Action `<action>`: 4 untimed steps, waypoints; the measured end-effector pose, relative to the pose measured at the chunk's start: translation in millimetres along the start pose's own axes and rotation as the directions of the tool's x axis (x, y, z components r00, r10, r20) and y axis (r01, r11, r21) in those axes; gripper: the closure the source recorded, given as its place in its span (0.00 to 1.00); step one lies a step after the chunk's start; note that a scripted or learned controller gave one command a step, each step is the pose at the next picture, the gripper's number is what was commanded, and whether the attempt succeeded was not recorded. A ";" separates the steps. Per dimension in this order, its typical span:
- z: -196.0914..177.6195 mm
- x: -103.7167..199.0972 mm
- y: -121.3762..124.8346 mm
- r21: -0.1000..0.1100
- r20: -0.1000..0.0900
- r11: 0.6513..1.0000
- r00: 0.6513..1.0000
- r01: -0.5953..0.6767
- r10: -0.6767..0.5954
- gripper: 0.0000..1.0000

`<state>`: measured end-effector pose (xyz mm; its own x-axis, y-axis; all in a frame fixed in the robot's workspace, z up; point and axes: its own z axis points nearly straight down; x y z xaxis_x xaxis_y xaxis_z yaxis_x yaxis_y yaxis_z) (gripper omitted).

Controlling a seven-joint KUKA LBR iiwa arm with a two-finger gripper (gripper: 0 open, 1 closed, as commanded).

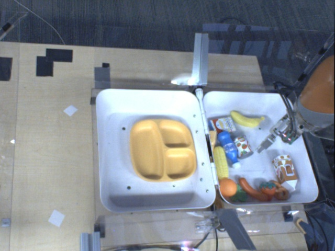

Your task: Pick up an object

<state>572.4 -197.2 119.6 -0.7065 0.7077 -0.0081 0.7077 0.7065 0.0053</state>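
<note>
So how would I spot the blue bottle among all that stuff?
Look in the right bin, the one crowded with toy food. Along its left wall, just right of the corn, lies the bottle. It is the one blue thing there, with a white cap at its near end.

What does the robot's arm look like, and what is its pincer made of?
The arm comes in from the right. The part you can see is a big rounded orange band with a grey ring under it. At its end sits the pincer, small and silvery grey like metal, with thin fingers pointing out over the right bin. A dark cable runs beside the arm.
</note>
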 end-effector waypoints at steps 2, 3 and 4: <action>1.9 -31.8 22.0 -0.001 0.001 0.945 0.945 -0.326 0.326 0.00; 12.7 38.7 20.3 0.002 -0.003 0.957 0.957 -0.289 0.289 0.00; 28.8 86.3 -22.7 -0.006 0.004 0.945 0.945 -0.326 0.326 0.00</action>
<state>495.6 -152.2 89.9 -0.4369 0.8995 -0.0105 0.8994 0.4370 0.0134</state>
